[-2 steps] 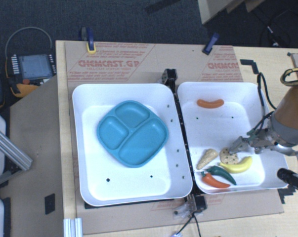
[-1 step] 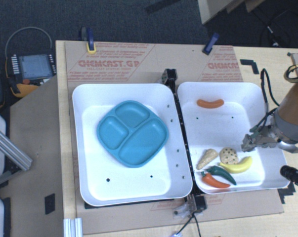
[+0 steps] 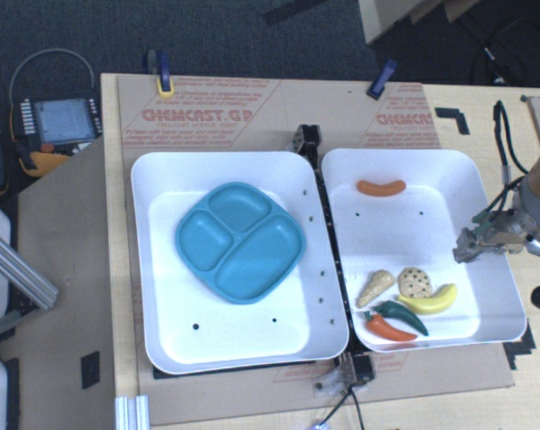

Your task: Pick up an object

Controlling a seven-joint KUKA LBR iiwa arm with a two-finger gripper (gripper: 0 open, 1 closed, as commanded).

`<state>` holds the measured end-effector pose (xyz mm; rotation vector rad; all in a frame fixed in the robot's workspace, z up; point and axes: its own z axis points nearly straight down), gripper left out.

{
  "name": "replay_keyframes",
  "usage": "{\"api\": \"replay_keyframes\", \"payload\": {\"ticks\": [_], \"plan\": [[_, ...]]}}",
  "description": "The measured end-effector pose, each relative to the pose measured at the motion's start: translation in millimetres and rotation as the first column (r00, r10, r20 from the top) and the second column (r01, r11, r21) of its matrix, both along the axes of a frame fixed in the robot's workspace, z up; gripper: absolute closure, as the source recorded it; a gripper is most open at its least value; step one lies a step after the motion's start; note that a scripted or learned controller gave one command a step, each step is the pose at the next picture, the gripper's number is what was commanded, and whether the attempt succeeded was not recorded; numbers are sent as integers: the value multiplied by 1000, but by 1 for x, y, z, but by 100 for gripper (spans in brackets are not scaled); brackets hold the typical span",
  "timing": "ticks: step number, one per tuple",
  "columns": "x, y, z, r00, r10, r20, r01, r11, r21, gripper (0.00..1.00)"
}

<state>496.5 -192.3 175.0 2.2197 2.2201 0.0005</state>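
Six food items (image 3: 398, 311), one blue plate (image 3: 241, 253).

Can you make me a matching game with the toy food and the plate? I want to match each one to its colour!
Things:
1. plate
2. hot dog
3. banana
4. cookie

Colours:
A. yellow
B. tan with dark spots
C. blue
D. orange-brown

Pairs: 1-C, 2-D, 3-A, 4-B
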Motion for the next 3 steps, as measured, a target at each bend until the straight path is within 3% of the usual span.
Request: {"api": "replay_keyframes", "payload": {"ticks": [1,3], "plan": [[1,0,53,1000,1,5,-1,1000,-2,100],[17,98,57,1000,7,1,-7,1000,3,100]]}}
